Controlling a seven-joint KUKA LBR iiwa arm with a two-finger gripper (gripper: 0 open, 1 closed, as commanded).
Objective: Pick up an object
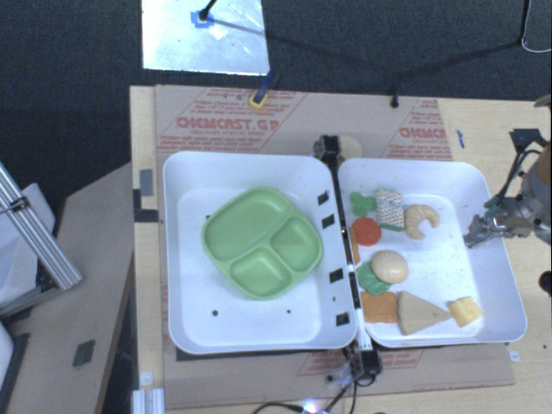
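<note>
The right bin (483,257) holds several toy foods along its left and front sides: a tan croissant (420,219), a red tomato (366,230), a pale egg-like piece (389,266), a tan wedge (420,312), a small yellow cube (466,310), an orange cracker (379,306) and green pieces (363,203). My gripper (483,228) hovers at the right rim of this bin, to the right of the croissant and apart from every item. Nothing shows between its fingers.
The left bin (185,317) carries a green divided plate (262,241). A black hinged divider (338,248) runs between the bins. A shiny metal sheet (204,22) lies beyond the bench, and cables cross the dark floor at the top.
</note>
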